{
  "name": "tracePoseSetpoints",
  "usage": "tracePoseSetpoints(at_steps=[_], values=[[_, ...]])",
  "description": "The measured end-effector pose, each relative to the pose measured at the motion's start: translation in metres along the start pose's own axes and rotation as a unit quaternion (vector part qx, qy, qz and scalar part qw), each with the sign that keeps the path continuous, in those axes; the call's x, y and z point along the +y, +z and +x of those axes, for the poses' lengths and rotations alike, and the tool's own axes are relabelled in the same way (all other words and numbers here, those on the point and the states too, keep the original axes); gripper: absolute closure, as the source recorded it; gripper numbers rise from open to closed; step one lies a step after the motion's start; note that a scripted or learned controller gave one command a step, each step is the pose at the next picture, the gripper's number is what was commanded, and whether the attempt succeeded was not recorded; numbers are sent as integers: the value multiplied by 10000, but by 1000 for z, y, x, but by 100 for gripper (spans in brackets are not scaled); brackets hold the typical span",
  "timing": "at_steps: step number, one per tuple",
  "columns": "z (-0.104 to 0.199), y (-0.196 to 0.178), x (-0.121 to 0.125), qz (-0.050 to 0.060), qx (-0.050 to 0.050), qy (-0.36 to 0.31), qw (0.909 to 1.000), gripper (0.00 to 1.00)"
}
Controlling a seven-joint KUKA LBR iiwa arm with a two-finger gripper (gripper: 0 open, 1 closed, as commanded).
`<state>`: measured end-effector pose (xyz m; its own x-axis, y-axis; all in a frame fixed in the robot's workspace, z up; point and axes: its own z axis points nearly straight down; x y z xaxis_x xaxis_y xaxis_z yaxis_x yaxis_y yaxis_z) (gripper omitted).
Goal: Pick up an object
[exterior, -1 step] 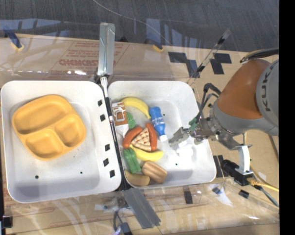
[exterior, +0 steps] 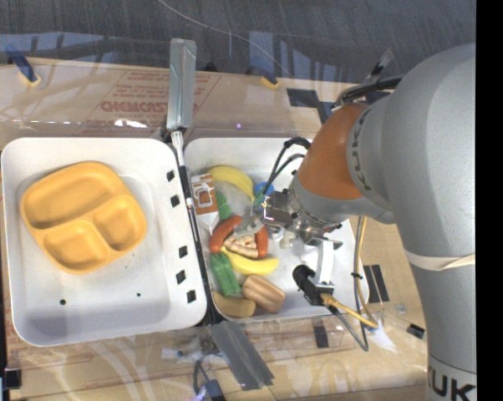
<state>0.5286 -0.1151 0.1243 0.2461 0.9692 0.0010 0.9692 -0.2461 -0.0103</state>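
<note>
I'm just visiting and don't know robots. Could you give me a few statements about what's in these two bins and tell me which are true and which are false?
1. The yellow divided tray lies in the left bin. True.
2. The toy food is piled in the left bin. False: the pile, with a banana and a green pepper, lies in the right bin.
3. The arm's end effector is over the right bin, next to the food pile. True.
4. The yellow tray has food in its compartments. False: no food lies in them.
5. The arm has an orange band above the wrist. True.
</note>
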Motion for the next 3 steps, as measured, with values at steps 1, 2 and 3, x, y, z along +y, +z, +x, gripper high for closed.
tracePoseSetpoints(at_steps=[1, 2, 3], values=[[20, 32, 42, -44, 5, 773, 9970, 0], [20, 23, 41, -23, 8, 743, 9972, 100], [20, 14, 40, -5, 9, 717, 9974, 100]])
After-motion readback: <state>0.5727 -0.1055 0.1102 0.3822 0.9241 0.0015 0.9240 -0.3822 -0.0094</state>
